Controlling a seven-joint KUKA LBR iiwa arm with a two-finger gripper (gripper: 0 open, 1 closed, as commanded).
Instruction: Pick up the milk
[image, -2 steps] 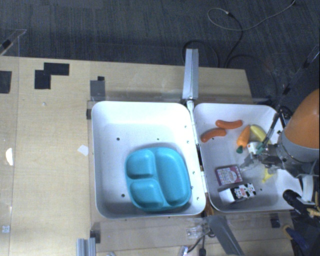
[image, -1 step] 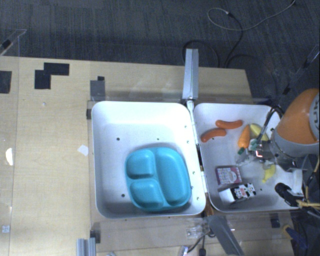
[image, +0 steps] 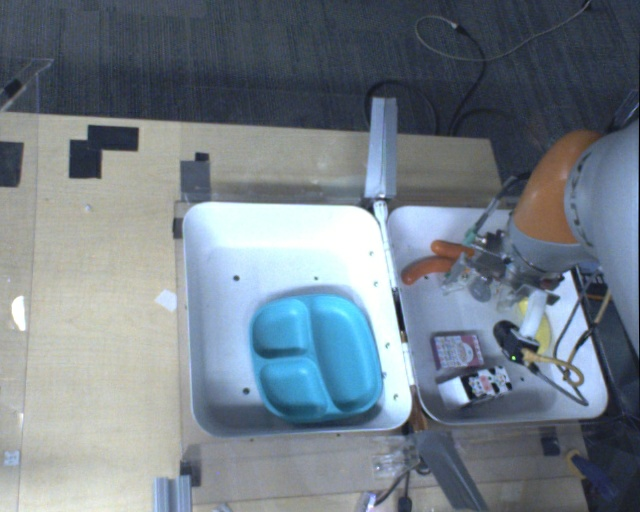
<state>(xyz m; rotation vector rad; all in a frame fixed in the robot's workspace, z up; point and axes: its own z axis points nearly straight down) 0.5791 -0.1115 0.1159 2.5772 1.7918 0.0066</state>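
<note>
Milk, judged to be the small dark-and-white carton, lies flat at the right bin's front edge, just beside a reddish packet; tool hovers well behind it, opening impossible to tell; risk: descent lands on neighbouring clutter.

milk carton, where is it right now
The milk carton lies on its side near the front edge of the right bin, just below a small red packet.

Robot lab: bench, bins, cables
</note>
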